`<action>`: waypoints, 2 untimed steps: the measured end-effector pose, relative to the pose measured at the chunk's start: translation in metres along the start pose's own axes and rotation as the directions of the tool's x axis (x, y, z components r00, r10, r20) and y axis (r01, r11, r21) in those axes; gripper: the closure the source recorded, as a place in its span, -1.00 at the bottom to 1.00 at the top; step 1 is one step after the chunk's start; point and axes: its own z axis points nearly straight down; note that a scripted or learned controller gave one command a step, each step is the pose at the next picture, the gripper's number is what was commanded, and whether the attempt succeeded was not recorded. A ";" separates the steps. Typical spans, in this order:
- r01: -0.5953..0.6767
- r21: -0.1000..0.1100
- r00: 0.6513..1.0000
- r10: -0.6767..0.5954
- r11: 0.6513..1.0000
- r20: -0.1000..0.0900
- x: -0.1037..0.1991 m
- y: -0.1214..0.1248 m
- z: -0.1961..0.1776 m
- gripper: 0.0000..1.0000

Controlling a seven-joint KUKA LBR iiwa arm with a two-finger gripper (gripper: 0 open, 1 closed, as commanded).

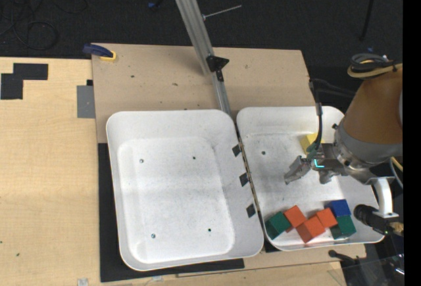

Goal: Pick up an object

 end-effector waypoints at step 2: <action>-0.001 0.002 1.000 0.001 1.000 0.000 -0.003 -0.007 0.060 -1.00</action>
